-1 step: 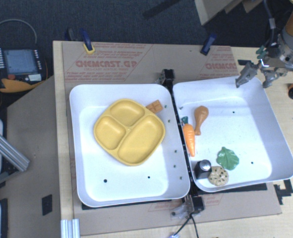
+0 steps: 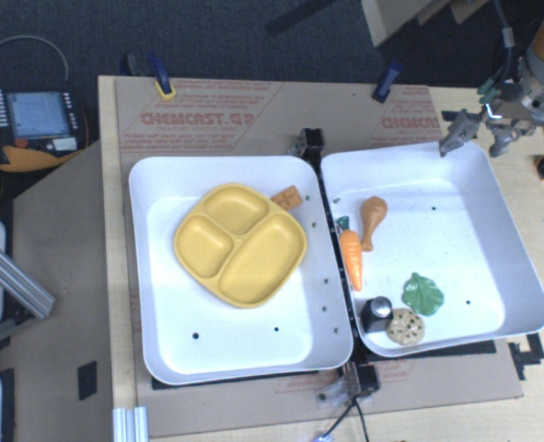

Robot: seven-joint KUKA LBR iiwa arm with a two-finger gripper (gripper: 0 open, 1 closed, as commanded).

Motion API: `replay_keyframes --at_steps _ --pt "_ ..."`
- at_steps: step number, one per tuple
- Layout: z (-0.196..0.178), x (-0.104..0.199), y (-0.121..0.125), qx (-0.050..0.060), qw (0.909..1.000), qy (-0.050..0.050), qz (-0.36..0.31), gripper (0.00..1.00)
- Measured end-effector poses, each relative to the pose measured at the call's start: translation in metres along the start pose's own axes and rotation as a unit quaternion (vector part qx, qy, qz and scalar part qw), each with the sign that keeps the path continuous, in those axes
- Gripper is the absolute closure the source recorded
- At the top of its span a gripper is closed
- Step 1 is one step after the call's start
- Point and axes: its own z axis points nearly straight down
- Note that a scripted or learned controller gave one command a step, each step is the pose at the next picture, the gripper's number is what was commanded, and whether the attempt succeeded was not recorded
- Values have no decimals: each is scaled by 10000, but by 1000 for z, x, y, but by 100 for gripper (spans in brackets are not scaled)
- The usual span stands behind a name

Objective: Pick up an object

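My gripper (image 2: 479, 139) hovers over the far right corner of the right bin (image 2: 492, 247), fingers spread open with nothing between them. The right bin holds an orange carrot (image 2: 350, 257), a brown chicken drumstick (image 2: 372, 219), a green leafy piece (image 2: 423, 294), a cookie (image 2: 405, 326) and a small black-and-silver object (image 2: 376, 312). All of these lie in the bin's left and near parts, well away from the gripper.
The left bin (image 2: 161, 320) carries a yellow divided plate (image 2: 240, 244) and a small orange-brown block (image 2: 287, 197) at the plate's far edge. Clamps (image 2: 164, 86) sit on the bench's far edge. A pendant with a screen (image 2: 37, 118) lies at far left.
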Motion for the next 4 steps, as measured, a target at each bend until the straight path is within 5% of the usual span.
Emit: replay_keyframes --at_steps 3,4 --pt "158 16 6 -27 10000 -24 -10 0" --pt "141 15 9 -83 10000 -46 -14 100"
